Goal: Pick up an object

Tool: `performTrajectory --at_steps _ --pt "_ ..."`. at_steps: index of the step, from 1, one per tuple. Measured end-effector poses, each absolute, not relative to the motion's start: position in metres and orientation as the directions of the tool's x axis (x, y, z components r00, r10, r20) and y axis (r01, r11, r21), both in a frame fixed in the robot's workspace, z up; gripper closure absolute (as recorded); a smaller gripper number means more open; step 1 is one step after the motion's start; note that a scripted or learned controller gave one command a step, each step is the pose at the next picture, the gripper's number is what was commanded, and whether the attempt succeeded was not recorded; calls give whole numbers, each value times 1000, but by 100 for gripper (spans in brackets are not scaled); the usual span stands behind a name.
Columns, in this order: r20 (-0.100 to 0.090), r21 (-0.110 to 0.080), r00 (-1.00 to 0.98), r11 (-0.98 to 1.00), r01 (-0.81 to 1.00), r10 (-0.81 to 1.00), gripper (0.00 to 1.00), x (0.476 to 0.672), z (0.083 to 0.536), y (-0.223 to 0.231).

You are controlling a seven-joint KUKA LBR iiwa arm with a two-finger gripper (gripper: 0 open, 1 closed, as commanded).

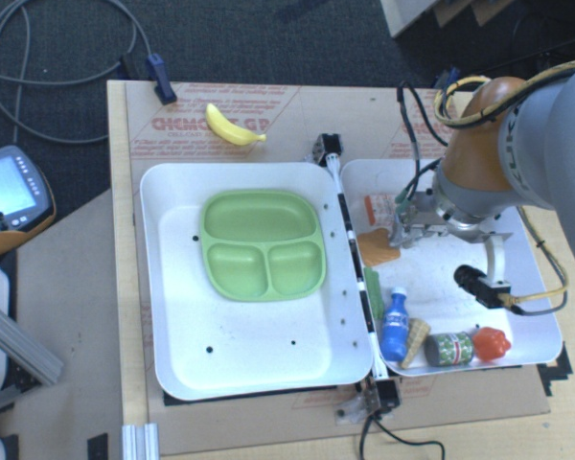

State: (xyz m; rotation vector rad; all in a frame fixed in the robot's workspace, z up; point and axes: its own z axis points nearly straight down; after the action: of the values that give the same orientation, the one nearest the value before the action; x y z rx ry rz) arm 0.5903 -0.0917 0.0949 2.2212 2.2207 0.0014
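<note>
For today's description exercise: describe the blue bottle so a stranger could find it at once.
Find the right-hand white bin, where the arm reaches in. Along its left wall, towards the near corner, stands the blue bottle with a white cap. Its neighbours are a tan cone and a green can; it alone is blue.

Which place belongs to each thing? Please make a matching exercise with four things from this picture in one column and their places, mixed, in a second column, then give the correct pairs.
Things:
1. banana
2. green divided plate
3. blue bottle
4. red object

Places:
A. in the left bin
B. near corner of the right bin, beside a green can
C. on the cardboard behind the left bin
D. in the right bin, along the edge next to the left bin

Pairs: 1-C, 2-A, 3-D, 4-B
</note>
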Motion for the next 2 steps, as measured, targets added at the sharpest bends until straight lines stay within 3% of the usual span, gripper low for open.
performTrajectory --at_steps 1,2 --pt "0 1 0 0 1000 1000 0 590 95 -92" --pt "-1 2 -1 1 1000 1000 0 624 87 -99"
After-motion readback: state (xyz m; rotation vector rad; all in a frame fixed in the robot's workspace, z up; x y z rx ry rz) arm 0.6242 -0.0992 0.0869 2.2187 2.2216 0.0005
